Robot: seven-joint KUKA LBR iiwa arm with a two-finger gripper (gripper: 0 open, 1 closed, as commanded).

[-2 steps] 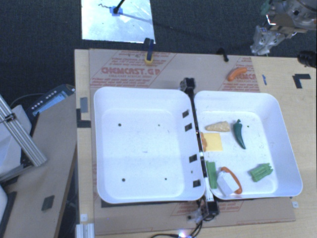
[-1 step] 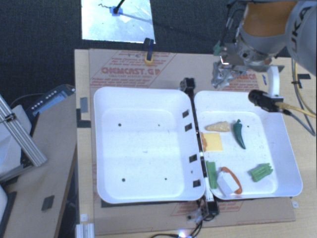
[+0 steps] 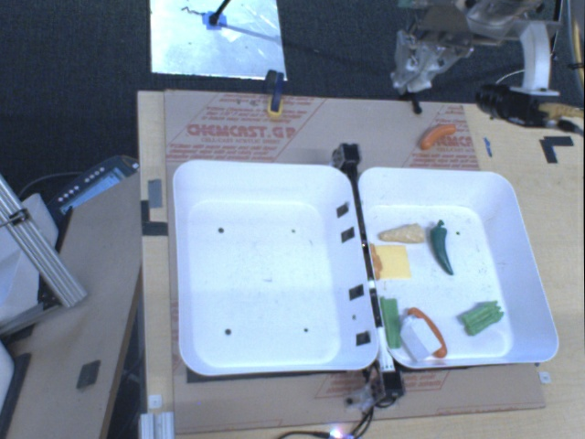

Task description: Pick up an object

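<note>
The right bin holds several small items. Among them are a pale yellow wedge, a dark green pepper, a flat yellow square, a green strip, a white block with an orange loop and a light green ridged piece. An orange piece lies on the board behind that bin. My gripper hangs high above the back edge of the bench, beyond the right bin and apart from every item.
The left bin sits beside the right one, joined by a black divider with clips. A blue-and-yellow clamp stands at the board's back edge. A shiny sheet lies behind it, and cables sit at the far right.
</note>
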